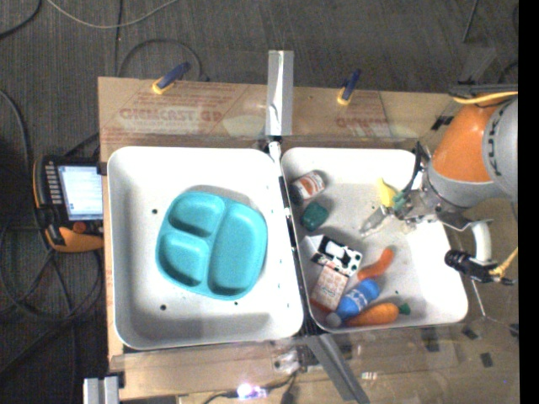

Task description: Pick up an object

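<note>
Nearest you, the grey arm (484, 154) with its orange band enters from the right, wrist bent down over the right bin (438, 305). Left bin (122, 225) carries a teal divided tray (212, 242). Your claw (389, 215) hangs low, spread, pinching nothing, beside a yellow object (386, 192). Candidate: toy carrot (375, 313), near front wall; judged light, firm, rounded. Grip mid-body.

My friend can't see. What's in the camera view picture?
A grey and orange robot arm reaches into the right bin, its gripper above toys: two carrots, a bottle, a can. The left bin holds a blue tray.
</note>
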Controlling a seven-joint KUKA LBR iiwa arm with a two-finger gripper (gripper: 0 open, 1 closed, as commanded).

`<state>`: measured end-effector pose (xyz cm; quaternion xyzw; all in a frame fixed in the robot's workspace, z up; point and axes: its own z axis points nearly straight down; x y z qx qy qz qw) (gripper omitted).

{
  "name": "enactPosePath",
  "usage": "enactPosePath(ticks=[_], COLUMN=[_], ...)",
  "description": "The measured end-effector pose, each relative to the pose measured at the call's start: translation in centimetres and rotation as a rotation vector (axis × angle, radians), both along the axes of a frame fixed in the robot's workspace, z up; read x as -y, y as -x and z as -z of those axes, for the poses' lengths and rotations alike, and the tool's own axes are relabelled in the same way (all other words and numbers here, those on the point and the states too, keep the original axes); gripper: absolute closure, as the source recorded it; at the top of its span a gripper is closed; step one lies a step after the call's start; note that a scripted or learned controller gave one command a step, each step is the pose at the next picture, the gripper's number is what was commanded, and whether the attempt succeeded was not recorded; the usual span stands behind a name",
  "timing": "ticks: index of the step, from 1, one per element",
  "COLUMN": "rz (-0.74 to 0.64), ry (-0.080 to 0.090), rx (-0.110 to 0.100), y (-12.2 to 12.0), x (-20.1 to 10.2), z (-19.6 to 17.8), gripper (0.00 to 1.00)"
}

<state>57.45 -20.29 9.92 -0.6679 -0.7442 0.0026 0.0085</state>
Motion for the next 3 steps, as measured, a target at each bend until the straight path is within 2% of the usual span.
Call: enactPosePath(ticks=[1,2,3], rz=[0.004,0.002,0.083], ry=[-0.004,0.009,0.01], rx=[0.023,0.022,0.008], y=[-7.9,-7.8,-9.4], x=[0.9,1.2,-6.8], z=[0.9,0.3,-10.3], gripper=[0.0,1.0,1.0])
